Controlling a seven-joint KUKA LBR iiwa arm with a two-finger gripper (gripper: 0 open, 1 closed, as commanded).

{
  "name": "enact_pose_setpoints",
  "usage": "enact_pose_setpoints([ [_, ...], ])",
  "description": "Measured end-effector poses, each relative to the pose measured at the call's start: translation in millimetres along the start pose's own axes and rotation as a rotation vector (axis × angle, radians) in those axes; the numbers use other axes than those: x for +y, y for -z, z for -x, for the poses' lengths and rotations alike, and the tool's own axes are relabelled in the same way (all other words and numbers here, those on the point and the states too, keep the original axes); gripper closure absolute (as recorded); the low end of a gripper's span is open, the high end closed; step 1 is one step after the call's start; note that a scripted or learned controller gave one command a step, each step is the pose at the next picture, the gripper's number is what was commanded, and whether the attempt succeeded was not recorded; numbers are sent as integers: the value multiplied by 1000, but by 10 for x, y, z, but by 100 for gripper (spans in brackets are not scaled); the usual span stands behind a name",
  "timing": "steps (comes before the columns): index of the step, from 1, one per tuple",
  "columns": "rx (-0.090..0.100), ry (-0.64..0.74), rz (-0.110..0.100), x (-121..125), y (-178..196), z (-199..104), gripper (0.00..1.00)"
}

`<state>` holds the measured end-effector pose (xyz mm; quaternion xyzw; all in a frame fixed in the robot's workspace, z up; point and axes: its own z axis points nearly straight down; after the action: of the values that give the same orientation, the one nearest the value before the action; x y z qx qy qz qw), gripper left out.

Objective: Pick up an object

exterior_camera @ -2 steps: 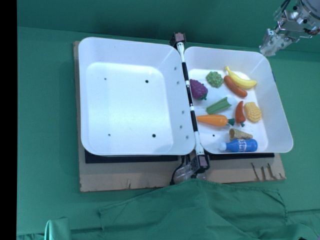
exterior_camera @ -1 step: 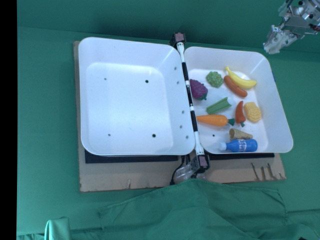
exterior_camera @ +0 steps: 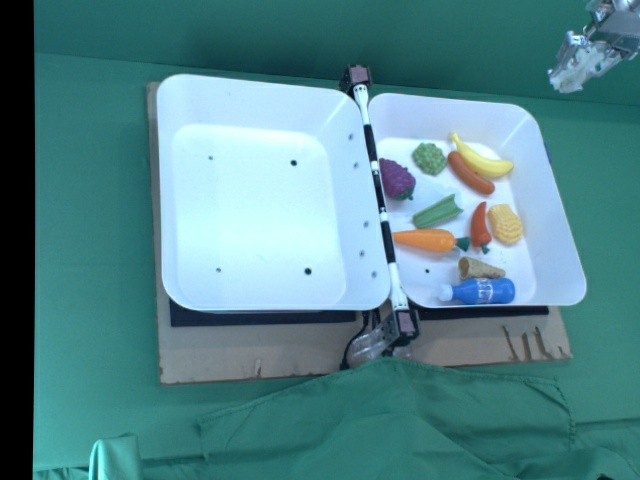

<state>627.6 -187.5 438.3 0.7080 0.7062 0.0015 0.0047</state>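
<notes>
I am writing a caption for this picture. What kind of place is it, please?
Probably a robot grasping test bench in a lab: two white bins side by side on green cloth, toy plastic food such as a carrot, and a robot gripper overhead.

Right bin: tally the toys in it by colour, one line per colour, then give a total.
Contents of the right bin:
Purple: 1, grapes
Green: 2, leafy piece, long pod
Yellow: 2, banana, corn
Red: 2, sausage, chilli
Orange: 1, carrot
Tan: 1, cone
Blue: 1, bottle
Total: 10
</notes>
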Motion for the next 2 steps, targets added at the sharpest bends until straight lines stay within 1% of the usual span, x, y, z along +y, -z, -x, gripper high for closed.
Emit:
enact_pose_setpoints([
  [1,0,-1,-5,66,39,-1,100],
  [2,2,0,-10,92,-114,-3,100],
])
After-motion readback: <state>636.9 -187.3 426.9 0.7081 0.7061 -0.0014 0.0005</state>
